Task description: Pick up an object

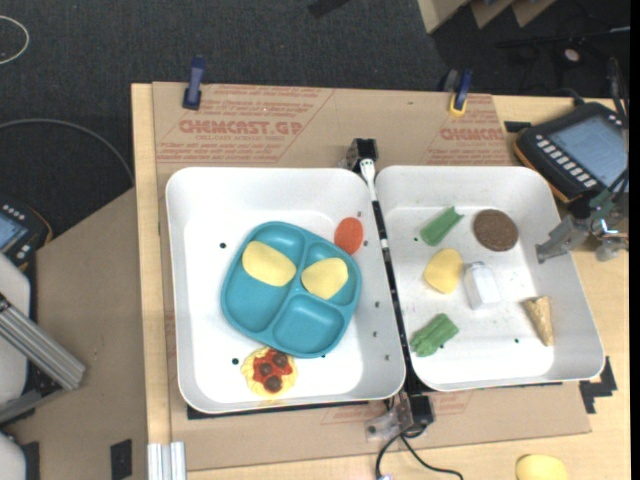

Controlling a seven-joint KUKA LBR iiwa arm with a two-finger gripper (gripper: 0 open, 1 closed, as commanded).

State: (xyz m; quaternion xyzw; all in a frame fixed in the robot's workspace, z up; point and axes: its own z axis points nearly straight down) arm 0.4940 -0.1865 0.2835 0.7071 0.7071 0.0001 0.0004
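Camera view: pincer at right bin edge, state unclear; brown disc nearby.

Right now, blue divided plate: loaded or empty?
Partly loaded. The blue plate in the left bin holds two yellow pieces in its upper compartments; the lower compartment is bare.

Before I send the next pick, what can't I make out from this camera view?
- Gripper: small, at the right bin's edge; whether its fingers are open is unclear.
- Arm: cut off by the right edge.
- Clear item: pale on white, outline and identity hard to tell.
- Yellow thing: cut by the bottom edge.
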